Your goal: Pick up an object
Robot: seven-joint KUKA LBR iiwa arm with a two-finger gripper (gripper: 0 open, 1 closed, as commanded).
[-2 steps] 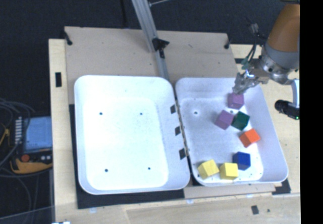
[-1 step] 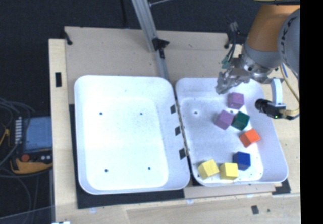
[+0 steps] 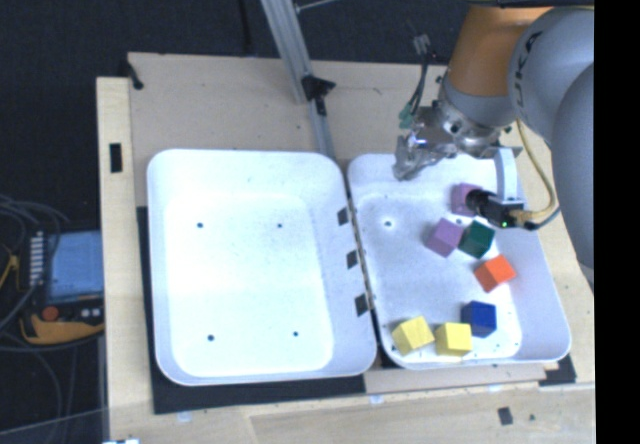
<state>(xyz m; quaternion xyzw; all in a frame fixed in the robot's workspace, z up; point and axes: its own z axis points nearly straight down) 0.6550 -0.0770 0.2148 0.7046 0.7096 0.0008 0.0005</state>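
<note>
The right bin (image 3: 400,262) holds several small blocks: a purple one (image 3: 445,236), a dark green one (image 3: 478,238), an orange one (image 3: 494,272), a blue one (image 3: 480,317) and two yellow ones (image 3: 412,335) (image 3: 454,338). A mauve block (image 3: 461,198) lies partly behind a black part of the arm. My gripper (image 3: 410,165) hangs over the bin's far left corner, apart from the blocks, with nothing seen between its fingers.
The left bin (image 3: 245,262) sits beside the right one. A slanted metal rail (image 3: 290,42) runs from the top down to the gap between the bins. A blue device and cables (image 3: 70,267) lie off the bench at left.
</note>
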